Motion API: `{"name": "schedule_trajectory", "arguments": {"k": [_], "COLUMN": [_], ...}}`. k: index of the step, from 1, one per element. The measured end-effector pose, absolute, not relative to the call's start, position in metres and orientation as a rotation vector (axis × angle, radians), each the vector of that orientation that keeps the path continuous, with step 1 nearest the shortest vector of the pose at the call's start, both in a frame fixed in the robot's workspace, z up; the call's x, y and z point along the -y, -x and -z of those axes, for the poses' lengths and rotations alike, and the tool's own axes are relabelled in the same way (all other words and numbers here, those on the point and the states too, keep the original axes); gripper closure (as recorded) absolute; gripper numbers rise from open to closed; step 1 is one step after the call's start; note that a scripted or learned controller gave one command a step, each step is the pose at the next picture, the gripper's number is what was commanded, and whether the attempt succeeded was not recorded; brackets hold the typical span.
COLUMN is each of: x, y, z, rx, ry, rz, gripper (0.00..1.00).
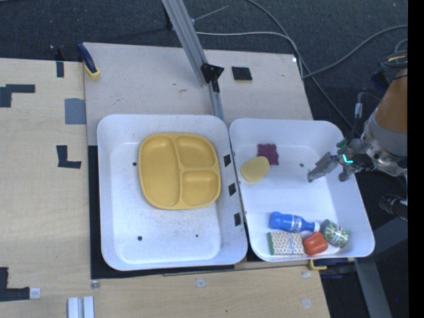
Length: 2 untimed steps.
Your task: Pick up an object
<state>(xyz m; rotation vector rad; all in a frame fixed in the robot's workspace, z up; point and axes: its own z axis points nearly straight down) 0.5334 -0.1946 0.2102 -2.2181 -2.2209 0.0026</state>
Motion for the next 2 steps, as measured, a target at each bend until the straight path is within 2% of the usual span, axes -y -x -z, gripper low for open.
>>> {"name": "schedule_trajectory", "arguments": {"k": [1,2], "x": [0.195,0.193], "y": [-0.534,-0.533], "z": [-0.211,-0.167], "rx": [2.222,2.22], "ry": [2.219,2.217], "rz": [-0.002,-0.006], "gripper": [0.0,0.0]}}
